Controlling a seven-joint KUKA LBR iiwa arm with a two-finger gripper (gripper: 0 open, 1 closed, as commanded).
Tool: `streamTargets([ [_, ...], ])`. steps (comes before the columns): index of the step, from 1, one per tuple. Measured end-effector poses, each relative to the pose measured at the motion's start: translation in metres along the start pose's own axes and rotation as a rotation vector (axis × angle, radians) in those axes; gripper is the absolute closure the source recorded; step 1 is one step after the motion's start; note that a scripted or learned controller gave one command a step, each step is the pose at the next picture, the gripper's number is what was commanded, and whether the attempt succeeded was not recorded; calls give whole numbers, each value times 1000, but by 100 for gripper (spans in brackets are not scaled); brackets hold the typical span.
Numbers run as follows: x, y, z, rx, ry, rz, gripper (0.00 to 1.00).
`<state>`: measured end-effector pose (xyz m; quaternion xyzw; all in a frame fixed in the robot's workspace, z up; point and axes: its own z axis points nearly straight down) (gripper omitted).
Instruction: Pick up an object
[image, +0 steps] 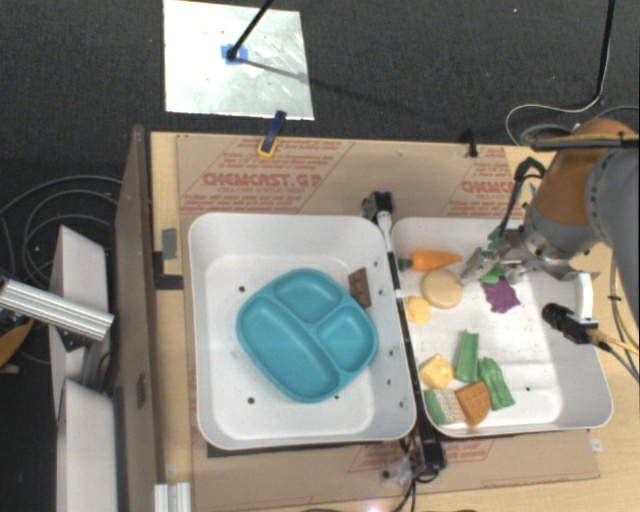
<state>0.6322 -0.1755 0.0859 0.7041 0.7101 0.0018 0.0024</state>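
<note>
The right bin (585, 395) holds several toy foods. Among them are an orange carrot (436, 260), a round beige piece (442, 290), a purple piece (500, 297), a small yellow piece (417, 311), a yellow wedge (436, 372), two green sticks (466, 357) and an orange-brown slice (473, 402). My gripper (490, 264) hangs low over the back of this bin. It sits just right of the carrot's tip and above the beige and purple pieces. Nothing is visibly held in it.
A blue sectioned plate (305, 335) lies in the left bin (215, 245), with a small brown block (359, 287) at its right edge. The divider between the two bins (397, 300) runs close to the carrot. Cables lie at the far right by the arm (575, 195).
</note>
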Motion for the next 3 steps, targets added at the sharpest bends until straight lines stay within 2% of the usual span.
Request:
streamTargets([
  [1,-24,-39,1,7,-1,10,0],
  [2,-22,-36,-11,0,-1,6,100],
  [3,29,-23,1,4,2,0,100],
])
